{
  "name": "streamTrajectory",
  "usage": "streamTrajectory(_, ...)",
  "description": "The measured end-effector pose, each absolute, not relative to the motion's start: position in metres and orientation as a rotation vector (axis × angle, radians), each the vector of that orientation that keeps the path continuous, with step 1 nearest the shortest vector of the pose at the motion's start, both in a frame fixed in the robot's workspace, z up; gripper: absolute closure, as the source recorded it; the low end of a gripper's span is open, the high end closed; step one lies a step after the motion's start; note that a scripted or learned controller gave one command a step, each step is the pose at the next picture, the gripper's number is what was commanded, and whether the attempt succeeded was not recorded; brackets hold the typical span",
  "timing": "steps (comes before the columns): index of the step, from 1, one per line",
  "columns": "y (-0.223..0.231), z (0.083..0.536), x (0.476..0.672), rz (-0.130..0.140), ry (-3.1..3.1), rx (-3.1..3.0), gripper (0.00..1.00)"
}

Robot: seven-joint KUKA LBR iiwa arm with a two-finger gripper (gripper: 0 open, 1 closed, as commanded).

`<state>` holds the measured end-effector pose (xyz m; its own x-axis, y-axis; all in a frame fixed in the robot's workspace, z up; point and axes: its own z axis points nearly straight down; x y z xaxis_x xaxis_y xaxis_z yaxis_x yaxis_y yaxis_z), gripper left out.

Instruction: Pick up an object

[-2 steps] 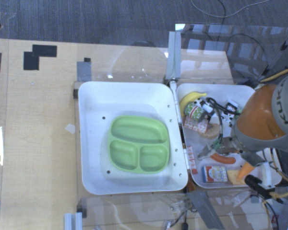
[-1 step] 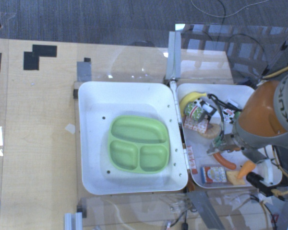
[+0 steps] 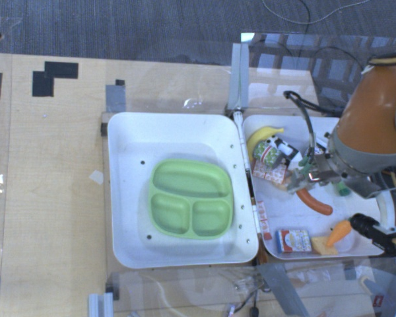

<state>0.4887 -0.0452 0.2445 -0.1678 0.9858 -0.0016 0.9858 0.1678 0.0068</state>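
The right bin point(image 3: 277, 210) holds a yellow banana point(image 3: 263, 136) at its far left, with a red, green and white carton point(image 3: 272, 165) just in front of it. An orange-red sausage point(image 3: 315, 202) lies in the middle. Along the near wall are a carrot point(image 3: 338, 232), a yellow wedge point(image 3: 323, 246) and a small red and white box point(image 3: 292, 240). My gripper point(image 3: 302, 174) hangs low over the bin, right beside the carton and just above the sausage's left end. The arm's bulk hides the bin's right part.
The left bin point(image 3: 125, 177) carries a green divided plate point(image 3: 190, 199) in its middle. A small green item point(image 3: 344, 191) peeks out under the wrist. A metal post point(image 3: 239, 78) stands behind the gap between the bins.
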Motion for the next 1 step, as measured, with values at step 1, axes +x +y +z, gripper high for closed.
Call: streamTrajectory(1, -0.0250, 0.2561, 0.4931, 0.003, 2.358, 2.071, 1.00)
